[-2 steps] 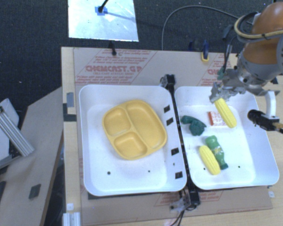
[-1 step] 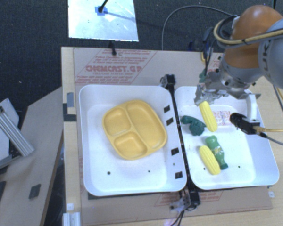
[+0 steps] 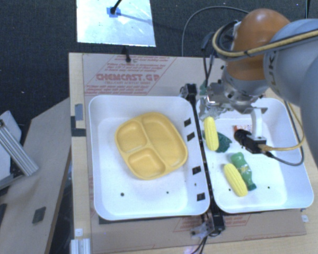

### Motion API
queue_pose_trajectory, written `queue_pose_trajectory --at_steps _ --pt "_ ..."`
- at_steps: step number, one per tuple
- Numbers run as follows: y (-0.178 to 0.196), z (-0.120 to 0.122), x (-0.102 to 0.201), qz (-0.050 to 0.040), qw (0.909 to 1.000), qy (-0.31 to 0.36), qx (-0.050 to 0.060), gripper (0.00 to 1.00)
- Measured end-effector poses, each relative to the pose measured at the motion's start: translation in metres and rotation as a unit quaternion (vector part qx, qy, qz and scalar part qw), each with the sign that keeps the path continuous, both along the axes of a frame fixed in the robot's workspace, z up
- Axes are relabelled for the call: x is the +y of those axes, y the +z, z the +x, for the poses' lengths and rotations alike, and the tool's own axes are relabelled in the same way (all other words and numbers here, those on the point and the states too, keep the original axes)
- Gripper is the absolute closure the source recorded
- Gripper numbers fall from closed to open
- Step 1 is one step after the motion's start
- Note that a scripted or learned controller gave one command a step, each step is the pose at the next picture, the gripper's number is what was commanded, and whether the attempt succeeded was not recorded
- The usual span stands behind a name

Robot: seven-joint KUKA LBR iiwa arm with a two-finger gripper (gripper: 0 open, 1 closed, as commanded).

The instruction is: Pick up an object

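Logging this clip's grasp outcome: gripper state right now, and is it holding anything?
Gripper: cannot be told; it sits low in the right bin just above the upper corn cob, with nothing seen held.

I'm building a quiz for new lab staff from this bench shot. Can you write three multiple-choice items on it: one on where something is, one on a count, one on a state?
1. Where does the yellow divided plate lie?
A. in the left bin
B. in the right bin
C. on the bench outside the bins

2. How many toy corn cobs are in the right bin?
A. one
B. two
C. four

3. How does the tool stand?
A. lifted over the left bin
B. low at the right bin's upper left corner
C. parked off the bench

Answers: 1 A, the plate sits inside the left bin's walls. 2 B, one corn cob by the divider, another nearer the front. 3 B, it hangs just above the upper cob.
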State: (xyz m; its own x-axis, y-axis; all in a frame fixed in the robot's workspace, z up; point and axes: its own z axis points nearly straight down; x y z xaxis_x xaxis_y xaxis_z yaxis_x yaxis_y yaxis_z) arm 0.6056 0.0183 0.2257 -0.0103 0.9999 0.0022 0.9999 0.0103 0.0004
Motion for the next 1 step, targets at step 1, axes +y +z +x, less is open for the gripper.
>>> queue_pose_trajectory --at_steps 1 --pt "-0.0069 0.0 0.0488 0.0001 1.0 0.0 0.0 1.0"
